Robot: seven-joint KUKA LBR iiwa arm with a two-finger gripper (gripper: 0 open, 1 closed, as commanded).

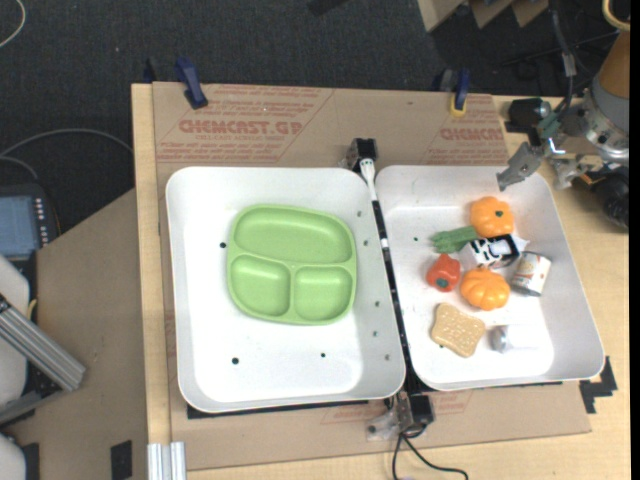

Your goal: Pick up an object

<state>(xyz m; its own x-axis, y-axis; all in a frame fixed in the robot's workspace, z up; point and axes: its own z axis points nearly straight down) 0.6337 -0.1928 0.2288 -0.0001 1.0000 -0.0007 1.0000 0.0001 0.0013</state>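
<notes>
The right bin (570, 313) holds several small items: an orange pumpkin (491, 215), a second orange pumpkin (484, 288), a red tomato-like piece (444, 272), a green stalk (455, 236), a black-and-white object (495, 250), a small can (530, 273), a tan cracker (458, 329) and a little grey piece (500, 339). My gripper (540, 166) hangs over the back right rim of that bin, up and to the right of the upper pumpkin. Its fingers (515, 168) stand spread apart with nothing between them.
The left bin (200, 348) holds a green divided plate (292, 264). A black divider strip (380, 238) runs between the two bins. Blue clamps (190, 83) grip the cardboard base at the back.
</notes>
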